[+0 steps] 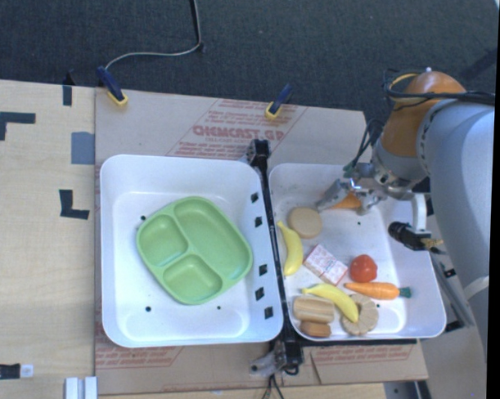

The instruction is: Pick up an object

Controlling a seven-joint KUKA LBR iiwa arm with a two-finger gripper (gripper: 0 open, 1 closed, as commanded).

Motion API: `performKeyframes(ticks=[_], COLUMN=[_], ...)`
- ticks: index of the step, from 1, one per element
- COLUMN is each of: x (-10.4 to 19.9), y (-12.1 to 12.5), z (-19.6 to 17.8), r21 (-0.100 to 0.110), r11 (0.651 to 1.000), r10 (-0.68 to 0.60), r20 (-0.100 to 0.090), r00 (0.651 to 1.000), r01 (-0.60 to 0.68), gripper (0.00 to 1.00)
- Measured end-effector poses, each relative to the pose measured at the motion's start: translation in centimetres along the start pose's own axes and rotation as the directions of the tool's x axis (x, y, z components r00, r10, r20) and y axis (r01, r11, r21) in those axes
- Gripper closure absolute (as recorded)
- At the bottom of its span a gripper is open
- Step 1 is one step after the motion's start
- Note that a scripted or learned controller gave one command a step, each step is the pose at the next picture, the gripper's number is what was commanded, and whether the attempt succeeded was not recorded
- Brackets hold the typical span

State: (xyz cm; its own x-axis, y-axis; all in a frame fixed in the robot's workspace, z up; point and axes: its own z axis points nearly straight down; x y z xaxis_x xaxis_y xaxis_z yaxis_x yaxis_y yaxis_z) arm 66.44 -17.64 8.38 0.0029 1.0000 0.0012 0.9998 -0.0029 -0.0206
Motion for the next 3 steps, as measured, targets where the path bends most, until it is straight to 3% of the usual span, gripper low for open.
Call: performKeyframes(ticks=[1,2,3], x=[0.9,3.0,-4.8], y=[-8.7,-15.7,-13.6], z=[-0.1,0.0,-8.7], r21=[-0.023,-0.026,-0.021], r11=[1.000,1.000,1.000], r10=[-0.003,-0.003,-0.002], r20=[0.003,0.003,0.003], r00=[1.000,1.000,1.000], r01=[0.003,0.003,0.002], gripper=[0.00,0.00,0.00])
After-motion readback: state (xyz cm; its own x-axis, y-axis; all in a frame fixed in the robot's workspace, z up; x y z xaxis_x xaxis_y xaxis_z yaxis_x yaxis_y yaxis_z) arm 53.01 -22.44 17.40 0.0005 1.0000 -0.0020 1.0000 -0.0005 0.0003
